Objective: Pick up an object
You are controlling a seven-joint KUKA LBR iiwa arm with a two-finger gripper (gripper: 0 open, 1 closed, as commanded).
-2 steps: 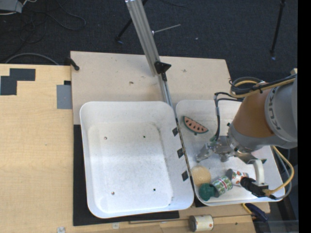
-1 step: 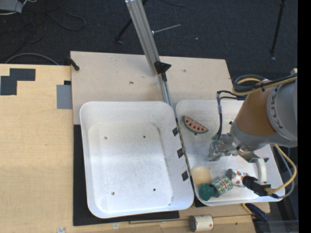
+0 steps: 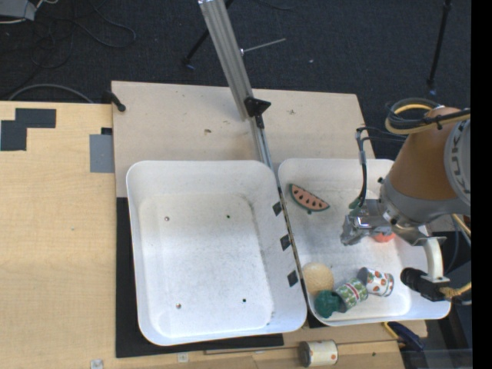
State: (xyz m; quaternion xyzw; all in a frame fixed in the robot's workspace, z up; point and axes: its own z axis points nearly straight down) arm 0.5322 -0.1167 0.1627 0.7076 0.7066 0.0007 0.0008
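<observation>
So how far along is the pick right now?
Nothing looks picked yet. The watermelon slice, tan ball, green toy and patterned cans all lie in the right bin. In hand: the hand is low over that bin beside an orange object. Left: the grasp and lift.

- Two shallow white bins on the bench: the left bin (image 3: 154,206) and the right bin (image 3: 338,183).
- One watermelon-slice toy (image 3: 309,198), in the right bin.
- One tan round ball (image 3: 317,275), in the right bin.
- One dark green lump (image 3: 327,304), in the right bin.
- One striped green-and-white cylinder (image 3: 351,292), in the right bin.
- One white cup with red marks (image 3: 377,282), in the right bin.
- One small orange-red thing (image 3: 383,236), partly hidden beside the arm.
- One grey arm with one claw (image 3: 354,231).
- One slanted metal rail (image 3: 234,68) above the bins.
- One small cylinder (image 3: 318,353) on the bench's front edge.
</observation>
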